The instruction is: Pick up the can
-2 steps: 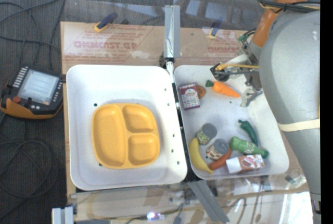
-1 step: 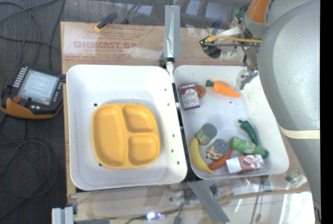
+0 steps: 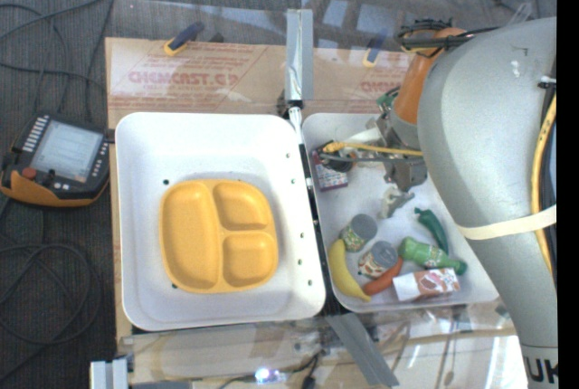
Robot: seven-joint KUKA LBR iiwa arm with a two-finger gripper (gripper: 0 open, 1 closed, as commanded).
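While the grey arm [image 3: 488,125] looms over the right bin [image 3: 357,188], its gripper [image 3: 399,194] hangs above bare bin floor, up and to the right of the can, and I cannot tell how its fingers stand. Left of that bin, the left bin [image 3: 136,197] carries a yellow divided tray [image 3: 219,233]. Two cans sit near the right bin's front: one [image 3: 361,232] beside the banana [image 3: 342,270], another [image 3: 380,257] just right of it. A good approach probably descends vertically, straddling one can without nudging neighbours.

Yellow tray [image 3: 218,233] in left bin [image 3: 136,197], can [image 3: 361,232] beside banana [image 3: 342,271]
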